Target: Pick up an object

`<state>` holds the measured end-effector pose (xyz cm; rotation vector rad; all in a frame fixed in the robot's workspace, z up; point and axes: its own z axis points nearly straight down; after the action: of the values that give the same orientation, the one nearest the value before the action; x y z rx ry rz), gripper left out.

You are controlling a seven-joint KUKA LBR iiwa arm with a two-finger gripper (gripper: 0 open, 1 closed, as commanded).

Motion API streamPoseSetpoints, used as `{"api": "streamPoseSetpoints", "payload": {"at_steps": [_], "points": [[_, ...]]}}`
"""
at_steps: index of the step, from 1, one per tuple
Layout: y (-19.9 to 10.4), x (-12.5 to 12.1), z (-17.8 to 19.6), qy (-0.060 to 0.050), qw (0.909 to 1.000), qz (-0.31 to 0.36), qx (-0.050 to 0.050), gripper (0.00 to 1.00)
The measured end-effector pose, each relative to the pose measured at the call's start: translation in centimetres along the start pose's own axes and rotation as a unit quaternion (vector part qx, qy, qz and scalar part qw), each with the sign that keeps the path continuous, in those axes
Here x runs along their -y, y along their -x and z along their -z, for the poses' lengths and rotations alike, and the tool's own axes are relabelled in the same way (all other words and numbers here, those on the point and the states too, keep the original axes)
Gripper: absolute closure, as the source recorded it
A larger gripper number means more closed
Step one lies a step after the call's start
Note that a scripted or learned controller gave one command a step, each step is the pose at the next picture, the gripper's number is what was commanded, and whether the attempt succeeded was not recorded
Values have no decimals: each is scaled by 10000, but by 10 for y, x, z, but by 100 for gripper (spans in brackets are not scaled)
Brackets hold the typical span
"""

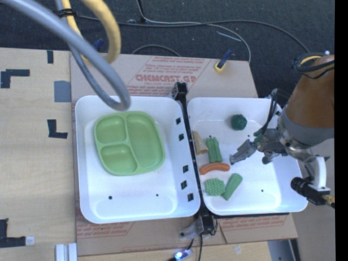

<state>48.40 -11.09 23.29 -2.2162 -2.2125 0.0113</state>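
While end effector [243, 152] hovers, grip state unclear, orange sausage [214, 168] looks light, smooth, slippery; grasp across narrow middle.

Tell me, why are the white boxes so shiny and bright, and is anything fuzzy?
In the camera view, strong light washes out the right bin and left bin, hiding surface detail; the green tray stays clear; the gripper and small toys look soft and slightly blurred; the grey hose up close is fuzzy too.
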Motion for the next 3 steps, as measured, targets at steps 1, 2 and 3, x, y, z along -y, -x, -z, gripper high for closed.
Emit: {"api": "streamPoseSetpoints", "payload": {"at_steps": [1, 2, 3], "points": [[0, -2, 5, 54, 10000, 16, 9, 0], [-6, -11, -49, 26, 10000, 15, 5, 0], [-1, -12, -112, 22, 10000, 7, 4, 0]]}}
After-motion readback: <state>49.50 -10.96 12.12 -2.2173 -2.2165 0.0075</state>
